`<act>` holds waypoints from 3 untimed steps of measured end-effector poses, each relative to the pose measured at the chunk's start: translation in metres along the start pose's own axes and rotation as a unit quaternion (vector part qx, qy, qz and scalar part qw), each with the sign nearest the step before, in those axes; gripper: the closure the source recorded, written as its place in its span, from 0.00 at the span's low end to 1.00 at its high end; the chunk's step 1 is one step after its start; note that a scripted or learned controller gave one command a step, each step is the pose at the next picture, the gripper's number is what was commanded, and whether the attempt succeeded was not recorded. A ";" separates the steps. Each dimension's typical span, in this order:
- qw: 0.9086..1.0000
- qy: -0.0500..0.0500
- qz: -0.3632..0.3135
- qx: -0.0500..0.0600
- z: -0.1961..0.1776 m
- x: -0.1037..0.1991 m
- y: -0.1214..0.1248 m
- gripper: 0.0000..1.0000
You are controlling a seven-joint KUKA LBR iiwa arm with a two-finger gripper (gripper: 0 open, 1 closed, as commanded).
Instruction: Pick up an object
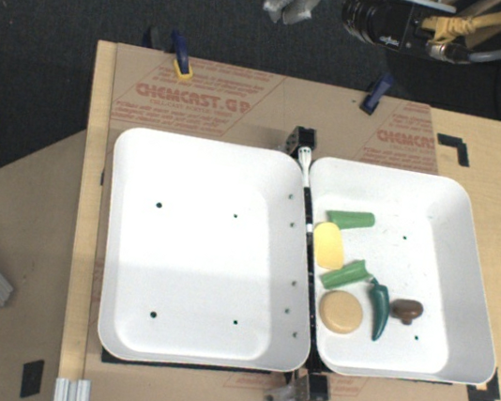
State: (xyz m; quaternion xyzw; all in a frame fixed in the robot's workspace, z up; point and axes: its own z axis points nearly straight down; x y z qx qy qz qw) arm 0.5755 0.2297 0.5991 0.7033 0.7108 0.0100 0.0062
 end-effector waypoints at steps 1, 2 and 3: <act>1.000 0.000 -0.001 -0.002 -0.011 0.001 0.000 1.00; 1.000 0.001 -0.001 -0.004 -0.021 0.002 0.001 1.00; 1.000 0.001 -0.002 -0.006 -0.032 0.002 0.001 1.00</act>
